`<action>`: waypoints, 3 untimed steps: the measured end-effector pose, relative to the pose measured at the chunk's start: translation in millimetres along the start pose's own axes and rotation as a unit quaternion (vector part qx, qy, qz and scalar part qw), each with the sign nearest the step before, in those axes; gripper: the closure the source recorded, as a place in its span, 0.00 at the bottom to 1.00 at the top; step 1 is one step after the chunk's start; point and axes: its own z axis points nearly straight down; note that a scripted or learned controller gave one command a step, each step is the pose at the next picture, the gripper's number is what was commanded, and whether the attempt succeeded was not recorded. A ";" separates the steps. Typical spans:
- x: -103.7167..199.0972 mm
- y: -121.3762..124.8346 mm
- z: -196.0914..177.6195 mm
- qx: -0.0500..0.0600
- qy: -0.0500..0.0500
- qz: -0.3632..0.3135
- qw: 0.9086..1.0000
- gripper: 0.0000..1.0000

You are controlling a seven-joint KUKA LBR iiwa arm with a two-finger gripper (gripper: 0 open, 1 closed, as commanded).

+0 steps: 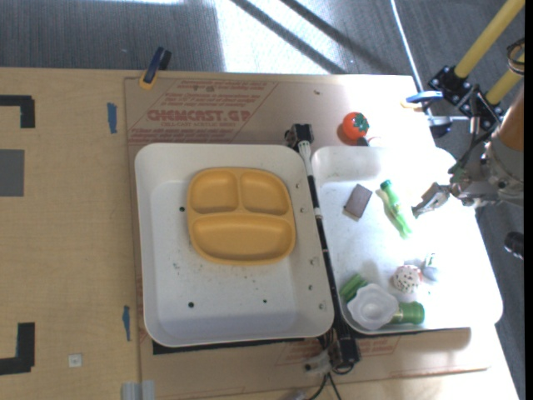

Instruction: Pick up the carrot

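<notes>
The arm reaches in from the right, its gripper (426,202) pointing left

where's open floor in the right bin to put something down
Bare floor in the right bin lies between the grey block and the bottles below, and right of the green stick. The lower corner is crowded: green bottles, clear cup, spotted ball. The gripper hangs over the right edge.

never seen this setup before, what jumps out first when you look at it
The yellow divided plate stands out most, sitting in the middle of the left bin. Next comes the red-orange tomato-like toy on the bench just above the right bin, which holds a scatter of small things: a green stalk-like piece, a grey block and a clear cup. The gripper hangs over the right bin's right side.
</notes>
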 end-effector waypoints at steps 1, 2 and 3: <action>42.8 -35.5 36.1 0.001 0.001 0.137 0.991 0.00; 77.5 -46.6 36.8 0.001 0.000 0.371 0.929 0.00; 144.4 -61.3 36.9 0.000 0.000 0.588 0.809 0.00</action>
